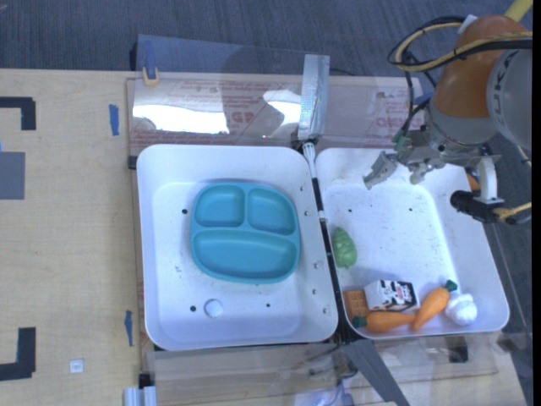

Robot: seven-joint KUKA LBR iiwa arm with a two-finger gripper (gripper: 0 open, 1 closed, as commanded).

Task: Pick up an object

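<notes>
**Approach phase, no object taken yet**

While no single target is fixed, the candidates lie in the right bin (473, 252): a green leafy item (343, 247) against its left wall, and a cluster along its near edge. Count: two carrots (one (433, 304) tilted toward the near right corner, one (389, 320) lying flat along the near wall), one small printed carton (394, 293) touching them, one white round item (461, 310) in the near right corner, one green item. Five pieces in all.

Gripper (397, 168) hangs over the far edge of the right bin, fingers spread apart, nothing between them. Well apart from every piece.

Judged step: pre-grasp, arm above the bin and not yet descended. Next move calls for travel toward the near edge or left wall, then a drop over one piece; the green item stands alone, so likely the cleaner pick than the crowded cluster.

Left bin (161, 252): one teal divided plate (245, 231), centre.
</notes>
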